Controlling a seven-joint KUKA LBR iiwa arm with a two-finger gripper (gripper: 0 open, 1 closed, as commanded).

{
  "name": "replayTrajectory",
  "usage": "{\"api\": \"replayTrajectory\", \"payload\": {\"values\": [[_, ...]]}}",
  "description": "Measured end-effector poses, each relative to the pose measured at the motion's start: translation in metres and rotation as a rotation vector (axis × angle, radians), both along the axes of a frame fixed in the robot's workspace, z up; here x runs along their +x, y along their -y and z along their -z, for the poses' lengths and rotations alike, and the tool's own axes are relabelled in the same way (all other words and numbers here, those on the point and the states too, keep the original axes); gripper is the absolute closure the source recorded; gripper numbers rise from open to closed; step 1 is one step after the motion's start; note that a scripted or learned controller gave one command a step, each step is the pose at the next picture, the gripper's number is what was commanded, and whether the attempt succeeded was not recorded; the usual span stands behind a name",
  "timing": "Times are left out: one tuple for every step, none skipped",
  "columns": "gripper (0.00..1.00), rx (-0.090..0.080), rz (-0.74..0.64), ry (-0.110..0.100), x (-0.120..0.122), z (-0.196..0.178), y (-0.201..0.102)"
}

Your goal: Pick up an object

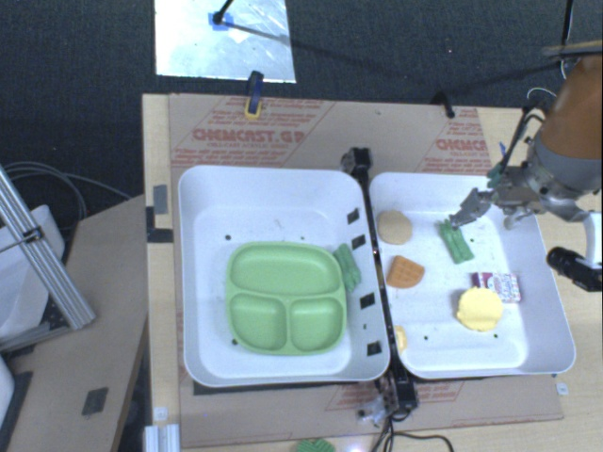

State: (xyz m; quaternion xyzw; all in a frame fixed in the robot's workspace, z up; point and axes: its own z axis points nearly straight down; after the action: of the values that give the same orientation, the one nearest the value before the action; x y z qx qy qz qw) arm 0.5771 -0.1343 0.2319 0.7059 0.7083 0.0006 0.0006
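The right bin (537,347) holds several small items. They are a tan round piece (395,226), an orange wedge (405,272), a green strip (457,241), a yellow round piece (480,309) and a purple-and-white packet (497,285). My gripper (485,218) hangs over the bin's far right part, open, with nothing between its fingers. Its left fingertip (456,218) sits just above the far end of the green strip.
In the left bin (203,252) lies a green divided plate (285,297), with a small green piece (347,266) at its right edge. A small yellow bit (399,337) rests by the divider (375,271) between the two bins. The arm's dark wrist part (575,266) overhangs the right rim.
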Motion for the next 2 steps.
{"api": "replayTrajectory", "payload": {"values": [[0.0,0.001,0.004,-0.01,0.024,0.142,0.033],[1.0,-0.001,0.002,0.003,0.028,0.122,0.032]]}}
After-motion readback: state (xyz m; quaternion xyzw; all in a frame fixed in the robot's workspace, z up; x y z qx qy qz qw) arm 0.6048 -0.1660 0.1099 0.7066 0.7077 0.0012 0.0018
